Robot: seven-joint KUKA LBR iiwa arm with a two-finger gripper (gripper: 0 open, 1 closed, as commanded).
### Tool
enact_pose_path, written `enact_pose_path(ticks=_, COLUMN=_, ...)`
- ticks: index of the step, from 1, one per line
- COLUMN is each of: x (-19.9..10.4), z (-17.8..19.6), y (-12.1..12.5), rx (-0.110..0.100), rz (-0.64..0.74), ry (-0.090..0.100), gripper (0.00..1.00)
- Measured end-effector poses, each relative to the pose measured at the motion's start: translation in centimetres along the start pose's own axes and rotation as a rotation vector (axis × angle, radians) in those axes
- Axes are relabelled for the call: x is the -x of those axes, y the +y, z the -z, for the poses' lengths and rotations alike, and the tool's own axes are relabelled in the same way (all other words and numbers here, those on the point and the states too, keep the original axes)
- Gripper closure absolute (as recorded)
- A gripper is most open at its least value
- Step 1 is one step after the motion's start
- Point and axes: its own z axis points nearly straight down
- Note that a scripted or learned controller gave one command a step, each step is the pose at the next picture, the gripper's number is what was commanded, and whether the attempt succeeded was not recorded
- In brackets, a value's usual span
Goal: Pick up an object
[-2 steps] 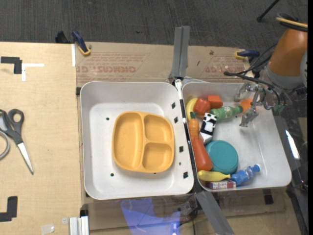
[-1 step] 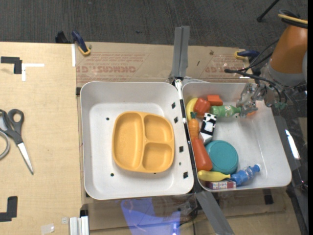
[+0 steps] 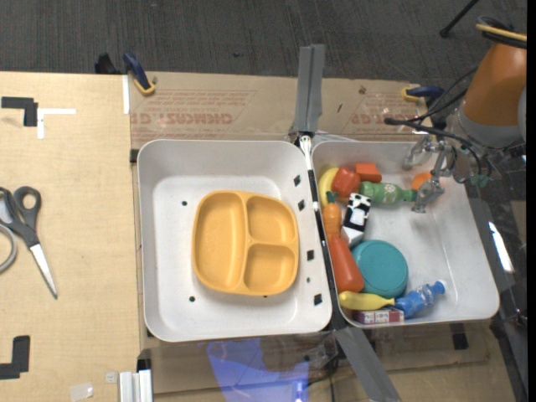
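The hand [image 3: 429,174] hangs over the far right part of the right bin [image 3: 469,249], its metal fingers [image 3: 436,184] pointing down, slightly apart and closed on nothing. A small orange piece [image 3: 421,179] shows right at the fingers, but whether they touch it is unclear. Just left of the hand lies a green bottle [image 3: 387,193], with a red block [image 3: 368,172] beyond it and a yellow banana [image 3: 327,182] further left against the bin's edge. Left and nearer the camera sit a black-and-white toy [image 3: 358,211], an orange carrot-like piece [image 3: 333,217], a red pepper-shaped toy [image 3: 344,266] and a teal round lid [image 3: 381,266]. Nearest the camera lie a blue water bottle [image 3: 420,298] and a second banana [image 3: 366,301]. Far left of the hand, the left bin [image 3: 159,249] holds a yellow divided plate [image 3: 246,243]. Scissors [image 3: 32,229] lie on the bench [image 3: 67,308] well beyond that.
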Motion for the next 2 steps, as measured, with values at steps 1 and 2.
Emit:
enact_pose_path(ticks=1, x=-0.5, z=-1.2, y=-0.2, rx=0.002, rz=-0.095, ry=0.008, gripper=0.0)
enact_pose_path(ticks=2, x=-0.3, z=-0.1, y=-0.1, rx=0.001, rz=-0.092, ry=0.002, gripper=1.0)
